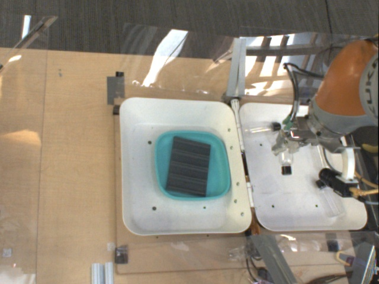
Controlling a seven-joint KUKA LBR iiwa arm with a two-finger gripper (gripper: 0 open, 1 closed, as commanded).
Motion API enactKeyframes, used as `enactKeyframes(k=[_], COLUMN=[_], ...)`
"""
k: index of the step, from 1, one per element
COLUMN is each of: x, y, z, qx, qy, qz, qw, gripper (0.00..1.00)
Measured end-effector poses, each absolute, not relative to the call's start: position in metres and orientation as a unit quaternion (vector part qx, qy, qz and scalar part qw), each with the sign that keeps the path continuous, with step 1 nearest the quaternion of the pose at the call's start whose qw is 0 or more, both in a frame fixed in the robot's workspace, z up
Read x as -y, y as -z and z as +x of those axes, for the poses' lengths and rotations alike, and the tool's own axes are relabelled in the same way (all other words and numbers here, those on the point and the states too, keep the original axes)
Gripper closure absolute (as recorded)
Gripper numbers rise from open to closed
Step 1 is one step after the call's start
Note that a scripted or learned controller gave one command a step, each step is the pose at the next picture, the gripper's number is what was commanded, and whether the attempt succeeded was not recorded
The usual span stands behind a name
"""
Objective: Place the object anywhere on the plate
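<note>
A dark grey ribbed block (188, 167) lies flat on the teal square plate (221, 179), which sits in the middle of the left bin (139, 212). The block covers most of the plate's centre and leans slightly clockwise. My gripper (286, 157) hangs over the right bin (308, 209), near its upper left part and well to the right of the plate. Nothing can be seen in the gripper. The grey arm with its orange band (349, 78) reaches in from the upper right.
A raised divider (241, 158) separates the two bins. A black cable fitting (334, 182) hangs beside the arm over the right bin. Metal frame bars (237, 70) stand behind the bins. Bare wooden bench lies to the left.
</note>
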State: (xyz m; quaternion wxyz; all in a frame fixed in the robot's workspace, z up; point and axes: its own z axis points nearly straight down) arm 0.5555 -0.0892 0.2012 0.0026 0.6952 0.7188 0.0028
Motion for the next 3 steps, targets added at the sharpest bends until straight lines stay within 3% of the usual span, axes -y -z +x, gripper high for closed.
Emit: enactKeyframes(k=[1,2,3], x=[0.019,-0.038,-0.038], y=[-0.223,-0.194,-0.195], z=[0.541,0.578,0.578], qx=[-0.763,-0.784,-0.784], qy=[-0.0025,-0.0016,-0.0019], qz=[0.647,0.620,0.621], qw=[0.003,0.002,0.002], gripper=[1.00,1.00,0.00])
